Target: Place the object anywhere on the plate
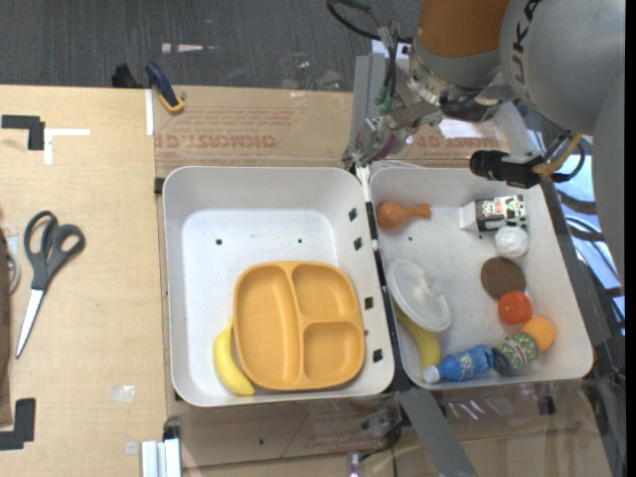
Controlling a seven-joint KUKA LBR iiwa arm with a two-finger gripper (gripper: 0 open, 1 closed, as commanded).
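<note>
- "KUKA" in dark letters shows on the grey arm [566, 28], just right of its orange band.
- Red print runs along the cardboard sheet [248, 132] behind the left bin; unreadable.

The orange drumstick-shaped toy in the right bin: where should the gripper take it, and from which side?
Probably straight from above, closing across the thin neck of the orange drumstick toy. It lies flat with its round bulb toward the bin divider, its narrow end pointing right, and open bin floor all around, so the fingers have room.
</note>
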